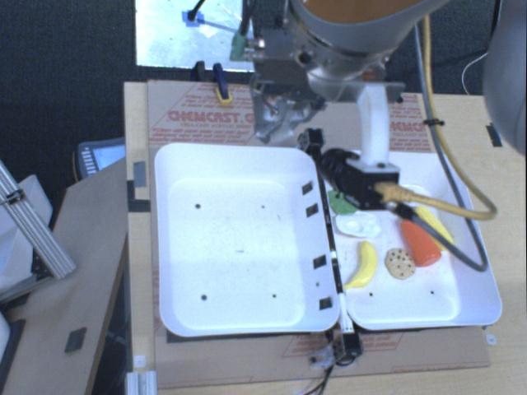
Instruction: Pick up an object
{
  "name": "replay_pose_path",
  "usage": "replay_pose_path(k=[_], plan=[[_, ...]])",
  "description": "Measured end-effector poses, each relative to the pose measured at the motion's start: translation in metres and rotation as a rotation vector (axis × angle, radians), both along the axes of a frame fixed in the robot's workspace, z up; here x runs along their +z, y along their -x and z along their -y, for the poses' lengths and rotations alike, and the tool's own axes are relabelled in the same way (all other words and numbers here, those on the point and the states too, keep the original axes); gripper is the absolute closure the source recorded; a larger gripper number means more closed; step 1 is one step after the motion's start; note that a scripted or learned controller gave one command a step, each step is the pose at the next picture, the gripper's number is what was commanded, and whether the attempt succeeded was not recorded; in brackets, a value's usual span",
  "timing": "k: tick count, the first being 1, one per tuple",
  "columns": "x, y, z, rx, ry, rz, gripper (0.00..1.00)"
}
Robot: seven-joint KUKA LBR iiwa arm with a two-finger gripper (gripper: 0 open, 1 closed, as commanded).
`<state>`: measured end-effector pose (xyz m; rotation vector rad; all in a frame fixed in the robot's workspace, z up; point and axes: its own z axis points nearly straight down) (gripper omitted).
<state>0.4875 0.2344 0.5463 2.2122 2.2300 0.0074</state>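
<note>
My gripper (pixel 276 123) hangs under the big grey and orange wrist, above the back rim of the left bin (pixel 177 220). Nothing can be seen held in it. The loose objects all lie in the right bin (pixel 461 303): a yellow banana (pixel 363 264), a round brown cookie (pixel 399 262), an orange-red carrot-like piece (pixel 421 244), a long yellow piece (pixel 434 223), a small white item (pixel 359 225) and a green item (pixel 341 201) partly hidden under black hardware.
A white post (pixel 375 130) with a black mount (pixel 356 181) and a yellow cable (pixel 445 208) reaches over the right bin's back half. A divider with black clips (pixel 323 237) separates the bins. Cardboard (pixel 198 115) lies beneath them.
</note>
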Motion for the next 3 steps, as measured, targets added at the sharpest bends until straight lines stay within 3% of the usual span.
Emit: replay_pose_path(k=[1, 2, 3], plan=[[-0.128, 0.002, 0.001, -0.008, 0.006, -0.01, 1.0], [-0.157, 0.001, 0.066, -0.011, 0.003, -0.004, 1.0], [-0.002, 0.001, 0.058, -0.003, -0.005, 0.014, 1.0]])
